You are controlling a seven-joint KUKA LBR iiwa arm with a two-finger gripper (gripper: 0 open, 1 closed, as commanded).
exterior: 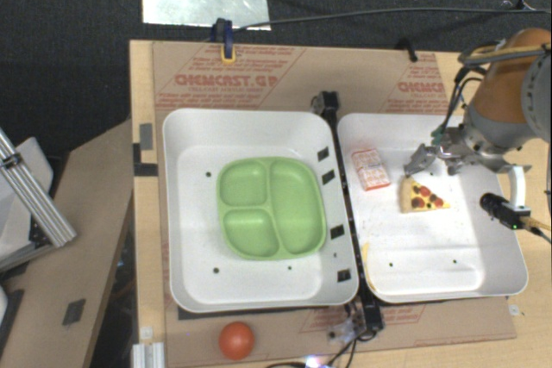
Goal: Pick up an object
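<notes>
The arm reaches in from the right edge of the frame, and its tool point(434, 158) hovers over the right bin point(492, 276), just above and beside the pizza slice point(422, 196). This looks like the approach step: nothing sits between the fingers, and whether they are spread or closed I cannot tell from this angle. The slice, a flat toy wedge with a pale crust and red and dark toppings, lies in the middle of that bin; a small flat card point(370, 169) with red print lies to its left, near the bin's upper left corner. The next move probably calls for a straight descent over the slice, whose low profile leaves little to pinch. The left bin point(185, 271) holds a smooth green tray point(271, 208) with three compartments. Both bins are matte white plastic with rounded corners, on a brown board tabletop point(285, 69). An orange ball point(235, 339) rests at the lower edge.
</notes>
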